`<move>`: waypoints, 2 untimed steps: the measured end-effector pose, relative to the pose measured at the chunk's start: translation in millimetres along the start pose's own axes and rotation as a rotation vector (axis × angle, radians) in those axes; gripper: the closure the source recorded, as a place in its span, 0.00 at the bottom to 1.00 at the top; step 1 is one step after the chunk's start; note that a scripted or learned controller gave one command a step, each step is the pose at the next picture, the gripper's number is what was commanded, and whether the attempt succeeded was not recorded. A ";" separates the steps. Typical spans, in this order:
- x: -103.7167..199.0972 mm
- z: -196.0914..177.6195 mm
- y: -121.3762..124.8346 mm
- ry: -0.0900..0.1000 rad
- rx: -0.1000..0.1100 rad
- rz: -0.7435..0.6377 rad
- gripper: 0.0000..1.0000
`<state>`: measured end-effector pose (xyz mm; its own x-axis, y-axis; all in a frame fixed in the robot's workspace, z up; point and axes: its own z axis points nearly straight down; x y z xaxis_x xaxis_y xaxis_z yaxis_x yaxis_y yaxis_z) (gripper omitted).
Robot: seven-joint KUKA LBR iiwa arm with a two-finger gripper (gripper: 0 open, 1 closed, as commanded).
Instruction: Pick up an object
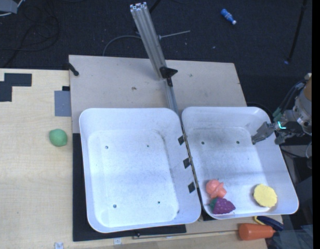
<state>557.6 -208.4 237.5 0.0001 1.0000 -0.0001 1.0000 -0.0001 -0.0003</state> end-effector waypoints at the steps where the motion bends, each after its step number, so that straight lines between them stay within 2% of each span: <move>1: 0.0 0.0 0.0 0.000 0.000 0.000 0.00; 2: 0.9 63.4 0.2 0.002 0.005 -0.001 0.00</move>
<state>557.8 -207.6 174.1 -0.0008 1.0000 0.0014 1.0000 0.0008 -0.0056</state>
